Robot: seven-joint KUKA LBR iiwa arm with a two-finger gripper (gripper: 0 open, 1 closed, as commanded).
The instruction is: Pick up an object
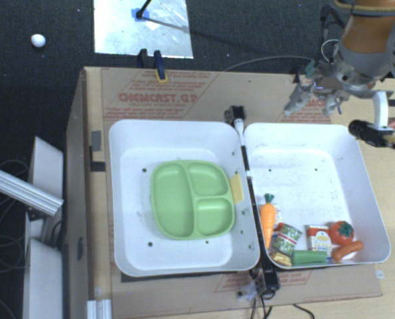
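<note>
The KUKA arm [373, 18] is showing a broad orange band sitting over a grey, rounded wrist section. Thin cables are looping around its left side. Below the wrist, a pale metallic gripper [315, 102] is showing slim grey fingers and small dark fittings, with blurred details.

Arm [373, 18] cut by top edge — gripper [315, 102] blurred
</note>
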